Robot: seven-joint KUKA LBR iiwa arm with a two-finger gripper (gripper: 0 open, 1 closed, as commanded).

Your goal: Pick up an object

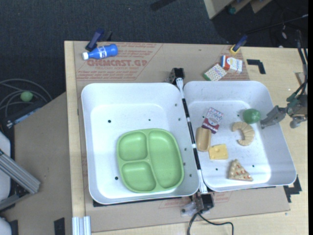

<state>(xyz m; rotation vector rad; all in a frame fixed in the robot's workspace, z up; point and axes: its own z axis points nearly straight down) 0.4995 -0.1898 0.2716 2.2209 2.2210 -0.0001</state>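
Note:
The right bin [274,94] holds several toy foods. A green round piece [252,115] lies beside a tan croissant [244,132]. A red and white packet [212,119], a tan bun [203,138], a yellow cheese wedge [218,152] and a pizza slice [238,172] sit further left and nearer the front. My gripper [279,123] hangs over the bin's right rim, just right of the green piece. It is open, with nothing between its fingers.
The left bin [98,106] holds a green divided plate [149,159]. Behind the bins on the bench lie a blue and white bottle [100,52] and small cartons [222,68]. A black clip [177,75] sits between the bins at the back.

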